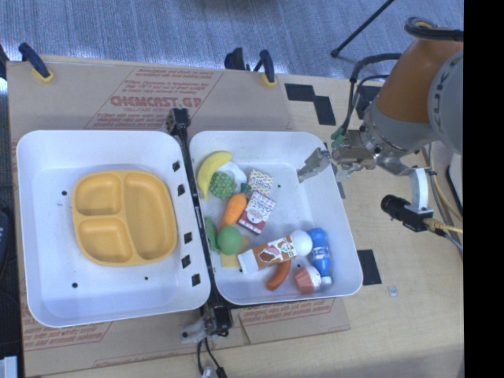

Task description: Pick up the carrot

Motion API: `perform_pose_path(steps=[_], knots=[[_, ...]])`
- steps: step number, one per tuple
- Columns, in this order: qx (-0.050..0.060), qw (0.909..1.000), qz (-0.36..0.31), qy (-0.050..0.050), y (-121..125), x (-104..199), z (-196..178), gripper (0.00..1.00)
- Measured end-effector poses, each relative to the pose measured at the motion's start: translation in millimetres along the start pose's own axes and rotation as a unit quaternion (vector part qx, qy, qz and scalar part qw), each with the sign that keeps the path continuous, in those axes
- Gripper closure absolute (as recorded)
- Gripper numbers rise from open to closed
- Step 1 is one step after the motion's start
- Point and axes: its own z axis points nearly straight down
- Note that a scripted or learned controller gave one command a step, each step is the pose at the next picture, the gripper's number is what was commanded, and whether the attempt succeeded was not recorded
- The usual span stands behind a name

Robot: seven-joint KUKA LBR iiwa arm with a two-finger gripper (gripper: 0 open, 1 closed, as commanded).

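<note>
The carrot is a small orange cone lying at a slant in the left half of the right bin, between a green knobbly toy and a red-and-white carton. My gripper hangs over the bin's upper right corner, well to the right of the carrot and apart from it, with nothing visibly in it. The grey arm with its orange band reaches in from the right.
A banana, a lime, a sauce bottle, a sausage, a blue bottle and other small items crowd the right bin. A yellow divided plate lies in the left bin.
</note>
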Motion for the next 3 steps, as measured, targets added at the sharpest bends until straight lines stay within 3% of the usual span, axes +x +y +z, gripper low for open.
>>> perform_pose_path(steps=[1,2,3], knots=[[0.001,0.9989,0.048,0.001,31,103,73,0.0],[-0.001,0.9988,0.05,0.0,21,104,128,0.0],[-0.011,0.9838,0.179,0.001,18,105,141,0.0]])
